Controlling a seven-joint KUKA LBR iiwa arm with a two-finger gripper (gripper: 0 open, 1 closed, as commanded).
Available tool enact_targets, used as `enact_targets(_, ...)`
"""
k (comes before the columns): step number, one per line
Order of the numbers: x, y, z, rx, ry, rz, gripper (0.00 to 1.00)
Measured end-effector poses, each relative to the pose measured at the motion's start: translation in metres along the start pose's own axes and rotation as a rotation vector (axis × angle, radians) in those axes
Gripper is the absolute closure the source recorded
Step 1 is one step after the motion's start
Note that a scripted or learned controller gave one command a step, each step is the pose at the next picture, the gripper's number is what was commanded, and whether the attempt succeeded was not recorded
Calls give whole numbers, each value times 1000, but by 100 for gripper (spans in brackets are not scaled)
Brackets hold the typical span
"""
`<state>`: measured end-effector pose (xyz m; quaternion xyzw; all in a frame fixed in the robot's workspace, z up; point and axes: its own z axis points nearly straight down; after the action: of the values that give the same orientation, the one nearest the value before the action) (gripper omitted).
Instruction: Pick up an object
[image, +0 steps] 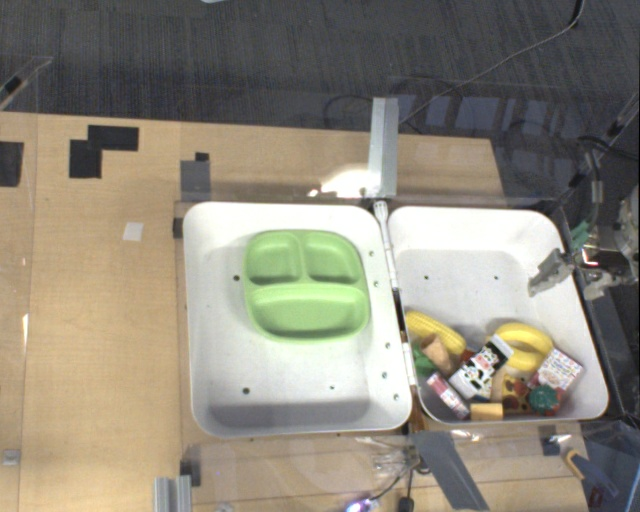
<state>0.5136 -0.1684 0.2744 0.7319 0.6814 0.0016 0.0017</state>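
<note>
claw (553, 270): at the right rim of the right bin (470, 240), above bare bin floor; cannot tell its state.
objects (490, 370): yellow bananas, small boxes and toys heaped in that bin's near corner, apart from the claw.
left bin (215, 390): holds a green divided plate (303, 282).
tabletop (90, 330): pale wood.

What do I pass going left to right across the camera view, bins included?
Left bin → green divided tray → right bin → left banana → black-and-white carton → right banana → gripper at the right bin's right rim.
</note>
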Motion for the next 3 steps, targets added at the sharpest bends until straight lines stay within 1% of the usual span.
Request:
enact_targets(1, 26, 50, 138, 3, 0, 1, 0)
enact_targets(2, 69, -16, 182, -17, -3, 25, 0)
enact_targets(3, 72, -13, 171, -21, 3, 22, 100)
